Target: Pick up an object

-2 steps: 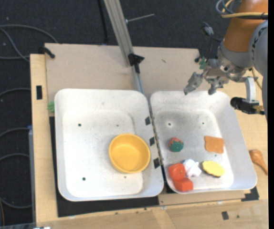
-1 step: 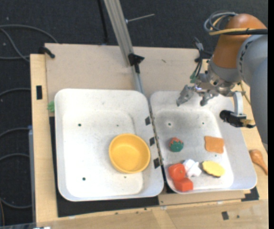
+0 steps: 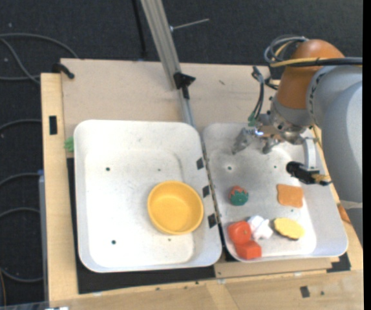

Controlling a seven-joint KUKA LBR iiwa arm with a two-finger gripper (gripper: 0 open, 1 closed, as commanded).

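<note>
Over the far edge of the right bin (image 3: 224,148), the gripper (image 3: 254,141) hangs with its two fingers spread apart and nothing between them, above bare white floor. None of the loose things touches it. Near the middle of that bin sits a small green and red object (image 3: 238,196), and an orange flat piece (image 3: 290,196) lies toward the right edge. Along the near edge are a red object (image 3: 243,237), a white object (image 3: 258,227) touching it, and a yellow oval (image 3: 289,228) just beside. A yellow bowl (image 3: 174,206) stands upright toward the left bin's (image 3: 108,147) near right corner.
</note>
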